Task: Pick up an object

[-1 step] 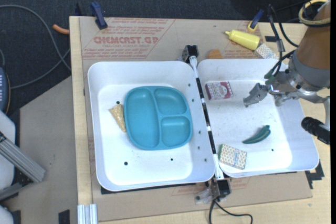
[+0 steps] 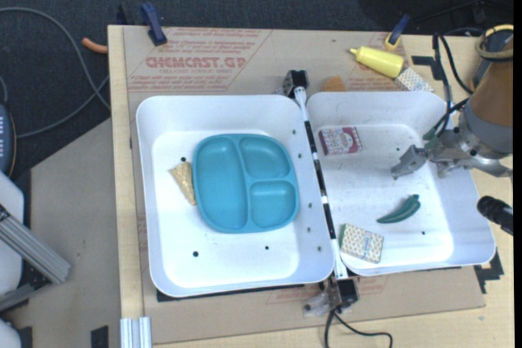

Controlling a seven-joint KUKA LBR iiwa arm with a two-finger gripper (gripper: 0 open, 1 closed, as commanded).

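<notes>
The right bin (image 2: 457,257) holds three loose objects. A small maroon and white carton (image 2: 340,140) lies at its far left. A green pepper (image 2: 400,209) sits near the middle, and a patterned flat packet (image 2: 361,243) rests at the front left corner. My gripper (image 2: 412,162) hangs over the right half of this bin, above and slightly behind the pepper and to the right of the carton. Nothing shows in its grasp. The grey arm with its orange band (image 2: 495,94) comes in from the right.
The left bin (image 2: 155,175) holds a teal divided plate (image 2: 245,181) with a tan scrap (image 2: 184,180) against its left side. A yellow bottle (image 2: 378,59) and blue clamps (image 2: 152,22) lie on the board behind the bins. A ridge (image 2: 314,175) divides the bins.
</notes>
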